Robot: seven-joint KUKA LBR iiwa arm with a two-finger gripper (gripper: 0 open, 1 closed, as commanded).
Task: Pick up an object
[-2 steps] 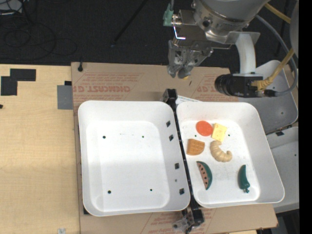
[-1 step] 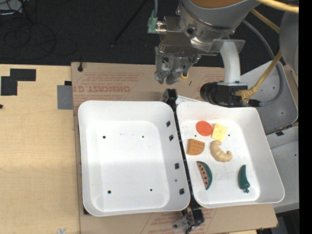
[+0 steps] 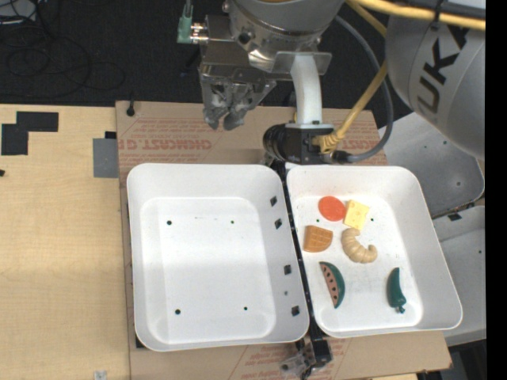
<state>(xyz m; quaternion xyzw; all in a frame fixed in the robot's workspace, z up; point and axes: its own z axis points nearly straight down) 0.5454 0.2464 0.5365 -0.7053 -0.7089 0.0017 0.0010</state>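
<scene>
Camera view: gripper parked high behind the bins, nothing picked yet.

Left to right: the bench (image 3: 55, 236) shows bare wood at the left of the frame, then the left bin (image 3: 150, 212) sits beside the right bin (image 3: 428, 236), their inner walls touching. The gripper (image 3: 226, 115) hangs at upper centre, above the cardboard behind the left bin, with nothing between its fingers; whether they are open or closed I cannot tell. It is probably raised there to leave the bins unobstructed. All the candidates lie loosely spread in the right bin: an orange waffle piece (image 3: 317, 238), a watermelon slice (image 3: 333, 283), a red disc (image 3: 332, 207), a yellow cheese block (image 3: 356, 214), a tan croissant (image 3: 359, 248) and a green pepper (image 3: 395, 289), which lies apart from the rest and so looks easiest to grasp.
</scene>
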